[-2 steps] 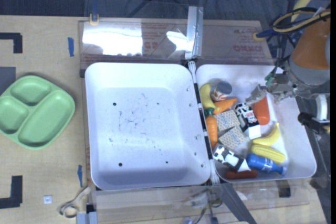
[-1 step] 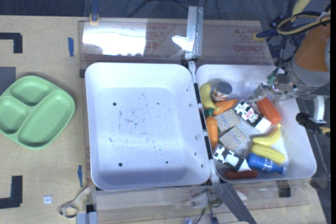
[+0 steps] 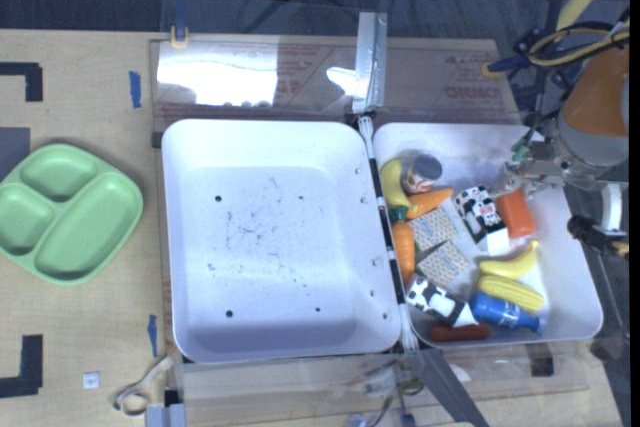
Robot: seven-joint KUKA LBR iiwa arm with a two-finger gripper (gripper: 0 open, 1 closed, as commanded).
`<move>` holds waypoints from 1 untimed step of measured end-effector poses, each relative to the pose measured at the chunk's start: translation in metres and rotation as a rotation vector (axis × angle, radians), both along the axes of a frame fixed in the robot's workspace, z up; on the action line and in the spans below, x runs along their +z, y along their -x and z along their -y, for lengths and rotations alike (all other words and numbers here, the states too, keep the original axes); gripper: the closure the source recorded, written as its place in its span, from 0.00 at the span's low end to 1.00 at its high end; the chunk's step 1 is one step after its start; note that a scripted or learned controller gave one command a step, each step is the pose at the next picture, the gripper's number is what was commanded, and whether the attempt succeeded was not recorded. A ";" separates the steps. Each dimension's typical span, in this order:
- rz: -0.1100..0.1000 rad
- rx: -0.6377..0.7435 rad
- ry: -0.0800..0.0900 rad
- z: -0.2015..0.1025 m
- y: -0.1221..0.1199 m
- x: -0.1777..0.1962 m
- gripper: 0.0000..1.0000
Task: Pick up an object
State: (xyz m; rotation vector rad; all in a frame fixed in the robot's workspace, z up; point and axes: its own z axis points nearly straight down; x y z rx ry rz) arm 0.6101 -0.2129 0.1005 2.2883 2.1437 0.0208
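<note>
The right bin [image 3: 570, 260] holds a heap of small things. Among them are an orange block [image 3: 514, 213], a banana [image 3: 508, 263], a yellow corn cob [image 3: 512, 293], a blue bottle [image 3: 500, 312], a carrot [image 3: 430, 202], two checkered pads [image 3: 440, 247], a black-and-white cube [image 3: 478, 210] and a black-and-white toy [image 3: 432, 297]. My gripper [image 3: 527, 170] hangs over the bin's upper right part, just above the orange block and right of the cube. The grey wrist and orange band [image 3: 598, 100] rise behind it. Nothing shows in its grasp.
The left bin [image 3: 180, 150] lies beside the right one, with a raised divider [image 3: 385, 225] between them. A green divided plate [image 3: 65, 212] rests on the bench at far left. A clear panel [image 3: 260, 70] stands behind the bins. Cables and stands crowd the right edge.
</note>
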 end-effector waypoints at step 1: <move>-0.012 -0.031 0.005 -0.056 0.021 0.094 1.00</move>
